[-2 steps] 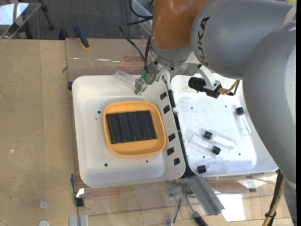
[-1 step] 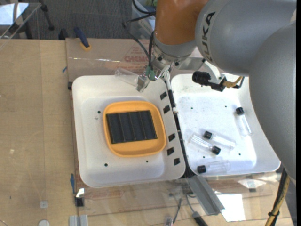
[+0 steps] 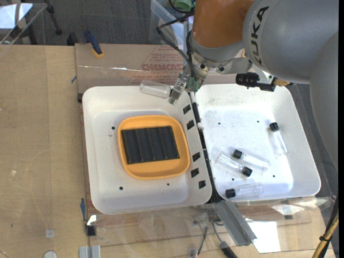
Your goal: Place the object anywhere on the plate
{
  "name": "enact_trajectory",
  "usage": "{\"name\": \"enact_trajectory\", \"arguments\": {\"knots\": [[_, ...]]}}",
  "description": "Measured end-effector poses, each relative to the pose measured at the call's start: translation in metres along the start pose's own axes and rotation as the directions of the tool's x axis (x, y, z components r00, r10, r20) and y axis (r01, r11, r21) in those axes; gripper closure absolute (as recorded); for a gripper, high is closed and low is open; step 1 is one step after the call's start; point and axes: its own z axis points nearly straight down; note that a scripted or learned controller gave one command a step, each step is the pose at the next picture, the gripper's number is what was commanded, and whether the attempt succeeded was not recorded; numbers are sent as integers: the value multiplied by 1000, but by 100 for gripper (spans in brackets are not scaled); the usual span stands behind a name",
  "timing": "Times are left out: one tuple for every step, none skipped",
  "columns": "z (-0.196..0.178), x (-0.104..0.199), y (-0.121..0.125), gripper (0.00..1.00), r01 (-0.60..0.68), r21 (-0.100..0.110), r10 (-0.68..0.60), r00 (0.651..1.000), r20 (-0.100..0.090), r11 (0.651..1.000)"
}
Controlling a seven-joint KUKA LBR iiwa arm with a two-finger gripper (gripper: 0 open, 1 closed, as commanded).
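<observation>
— Jaws spread or pinched? Cannot tell; too small and blurred at the tip of the gripper (image 3: 180, 90), upper middle of the frame, over the top rim of the left bin (image 3: 102, 187).

— And above it?

— Grey arm (image 3: 290, 31) coming in from the upper right, orange band (image 3: 220, 15) at top centre.

— Surface and surroundings?

— Pale wooden bench (image 3: 37, 144) across the left side. Brown sheet (image 3: 123, 58) under shiny film behind the bins, blue clip (image 3: 95, 46) at its upper left corner. Clear box (image 3: 166, 4) at the top edge, something green inside. Grey metal bracket (image 3: 234, 224) at the lower middle, below the bins.

— Left bin's contents?

— Orange plate (image 3: 129, 165) in the middle, with a ribbed black insert (image 3: 149, 145) lying in it. Clear vial (image 3: 152, 90) lying on its side by the bin's top rim, just left of the gripper tip, well apart from the plate. Touching the tip or merely beside it: cannot tell.

— Right bin?

— Right bin (image 3: 301, 144) white and speckled. Several black-capped tubes (image 3: 235, 160) scattered there: one near the right wall, a crossed pair low in the middle, one along the bottom rim.

— Between the bins?

— Row of small black clips (image 3: 193, 138) running down the shared wall.
</observation>
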Motion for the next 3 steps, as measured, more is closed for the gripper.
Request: {"name": "enact_trajectory", "arguments": {"knots": [[13, 6, 2, 100, 157, 2, -157, 988, -5, 988], [13, 5, 1, 0, 157, 1, -157, 988, -5, 988], [4, 8, 3, 0, 213, 0, -213, 977, -1, 977]]}}
